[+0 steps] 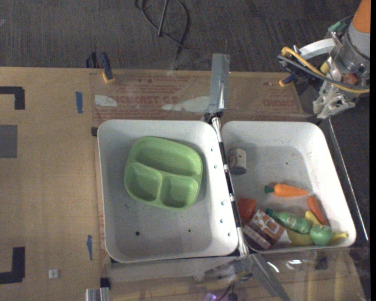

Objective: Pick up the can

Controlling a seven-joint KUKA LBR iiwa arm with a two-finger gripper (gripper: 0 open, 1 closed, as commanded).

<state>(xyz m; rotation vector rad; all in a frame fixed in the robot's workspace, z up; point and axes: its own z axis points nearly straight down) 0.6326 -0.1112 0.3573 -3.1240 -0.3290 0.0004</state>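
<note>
**Gripper high at the far right corner, can lying against the right bin's left wall**

The gripper (332,101) hangs at the upper right of the camera view, beyond the far right corner of the right bin (305,132). Its pale fingers point down toward the bench edge, but they are small and cluttered by cables, so whether they are apart or together cannot be told. Nothing can be seen between them. The orange band (365,16) of the arm shows at the top right edge, above the grey wrist, and yellow cable loops out to the left of the wrist.

The can (237,160) lies on its side in the right bin, close to the bin's left wall and in its far half. It is a small grey cylinder, well apart from the gripper and apart from the other items in that bin.

Those other items gather in the near part of the right bin: 1 orange carrot (288,190) lying across the middle, a second, smaller carrot (317,209) near the right wall, a green bottle (291,221), a red piece (247,207) by the left wall, a brown and white carton (266,229), and yellow and green pieces along the near wall.

The left bin (117,229) holds 1 green divided plate (164,172) with 3 compartments, sitting in the bin's far half.

The 2 bins stand side by side, touching along their shared edge, on a tan board.
</note>
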